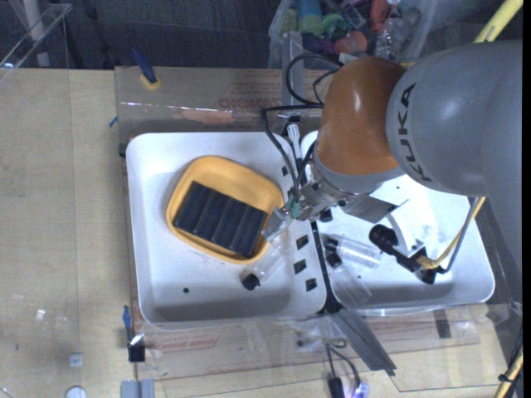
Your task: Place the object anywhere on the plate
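Presently, camera view. The plate sits in the left bin, and a black ridged slab lies flat across its middle, wholly inside the rim. We take the slab for the task's object; on that reading it is already placed.

The gripper hangs at the plate's right rim, by the wall between the bins. The arm's bulk covers it from above, so we cannot tell whether it is open or closed, and we see nothing in its hold.

A clear tube with a black cap lies slantwise just near-right of the plate. Its cap end rests on the bin floor and its far end is close under the gripper; whether they touch is unclear. If the tube is the object instead, it is off the plate.

Another clear piece lies in the right bin.
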Robot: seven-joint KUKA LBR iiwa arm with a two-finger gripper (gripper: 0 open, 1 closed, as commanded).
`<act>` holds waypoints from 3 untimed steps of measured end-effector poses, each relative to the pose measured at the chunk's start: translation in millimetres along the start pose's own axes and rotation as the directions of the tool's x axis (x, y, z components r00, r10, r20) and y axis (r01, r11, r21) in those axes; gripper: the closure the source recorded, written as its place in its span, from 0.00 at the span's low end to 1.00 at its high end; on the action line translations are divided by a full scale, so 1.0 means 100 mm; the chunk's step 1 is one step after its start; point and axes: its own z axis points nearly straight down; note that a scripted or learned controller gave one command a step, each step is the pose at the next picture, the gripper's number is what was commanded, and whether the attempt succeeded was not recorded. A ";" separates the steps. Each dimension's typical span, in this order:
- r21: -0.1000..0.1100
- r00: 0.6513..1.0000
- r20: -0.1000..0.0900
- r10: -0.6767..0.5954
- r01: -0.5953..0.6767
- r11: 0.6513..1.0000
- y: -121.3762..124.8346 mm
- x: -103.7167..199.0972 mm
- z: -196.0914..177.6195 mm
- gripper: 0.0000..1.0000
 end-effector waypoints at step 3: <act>-0.009 0.994 0.005 -0.105 0.105 0.994 0.12 -0.67 -0.11 0.00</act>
